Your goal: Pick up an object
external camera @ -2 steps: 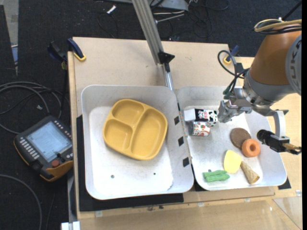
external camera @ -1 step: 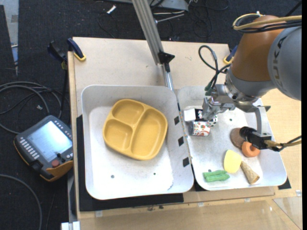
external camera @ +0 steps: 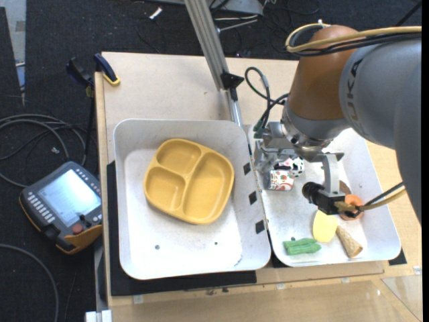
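Nearest me, along the right bin's (external camera: 375, 247) front edge, I count one green piece (external camera: 301, 247), one yellow piece (external camera: 325, 229) and one tan wedge (external camera: 349, 241). One orange item (external camera: 350, 204) lies just behind them, partly under a black fitting. Gripper (external camera: 281, 170) sits at that bin's left wall, over one white cup with red spots (external camera: 282, 179); whether the claw is apart or clamped, I cannot tell. Left bin (external camera: 134, 247) carries one yellow divided plate (external camera: 190, 180), centred.

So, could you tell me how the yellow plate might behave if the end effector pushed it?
The plate looks like rigid plastic, so probably stiff and light. Lying flat in the left bin, it would likely slide, not tip.
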Tool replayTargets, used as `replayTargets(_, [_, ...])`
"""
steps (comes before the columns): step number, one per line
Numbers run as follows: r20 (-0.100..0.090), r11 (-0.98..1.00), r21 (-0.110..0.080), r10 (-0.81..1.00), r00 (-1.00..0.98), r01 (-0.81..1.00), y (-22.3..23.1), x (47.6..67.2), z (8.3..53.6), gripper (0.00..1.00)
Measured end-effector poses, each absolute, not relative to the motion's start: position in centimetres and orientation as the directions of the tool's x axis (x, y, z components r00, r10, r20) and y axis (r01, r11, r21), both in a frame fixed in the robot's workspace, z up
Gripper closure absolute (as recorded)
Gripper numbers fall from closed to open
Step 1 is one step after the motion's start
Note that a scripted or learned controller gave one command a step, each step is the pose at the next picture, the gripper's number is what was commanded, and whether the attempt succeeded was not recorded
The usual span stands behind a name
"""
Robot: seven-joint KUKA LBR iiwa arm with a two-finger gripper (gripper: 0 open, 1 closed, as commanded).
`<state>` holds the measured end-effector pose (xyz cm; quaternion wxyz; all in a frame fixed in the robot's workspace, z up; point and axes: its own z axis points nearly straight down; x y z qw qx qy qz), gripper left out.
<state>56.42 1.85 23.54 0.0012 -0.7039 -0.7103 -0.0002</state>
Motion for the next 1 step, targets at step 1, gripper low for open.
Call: replayTargets(1, [0.002, 0.009, 0.002, 1.000, -0.009, 1.000, 7.13, 57.37, 24.51, 1.00])
